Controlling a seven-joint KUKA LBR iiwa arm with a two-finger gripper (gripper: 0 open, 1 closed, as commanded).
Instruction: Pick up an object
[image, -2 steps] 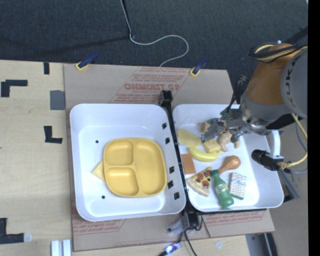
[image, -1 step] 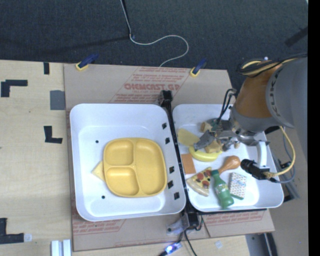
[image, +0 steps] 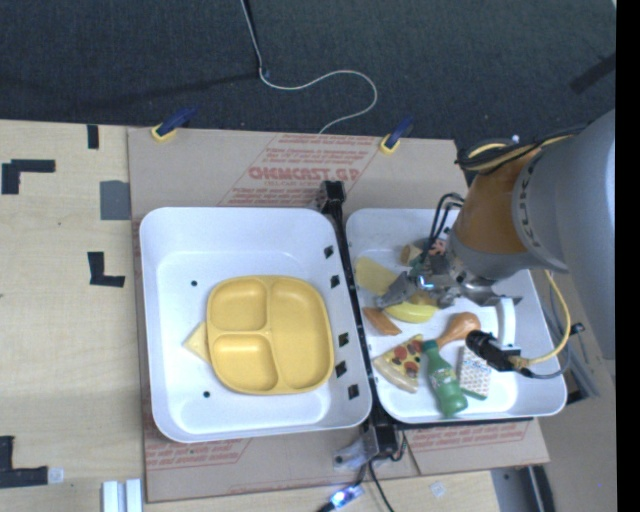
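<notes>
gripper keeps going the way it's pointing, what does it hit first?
Probably the yellow banana-like toy right at the gripper tips in the right bin, with the orange piece just beyond. Depth is unclear from above.

The bins (image: 160, 300) look like smooth glossy white plastic, the yellow tray (image: 270, 335) like matt plastic, and the sheet (image: 290, 170) beneath like rough brown cardboard.

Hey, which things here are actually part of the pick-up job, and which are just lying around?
Part of the job:
- gripper, down in the right bin
- banana
- pizza slice
- green bottle
- drumstick

Just lying about:
- yellow divided plate in the left bin
- white cable
- cardboard sheet
</notes>
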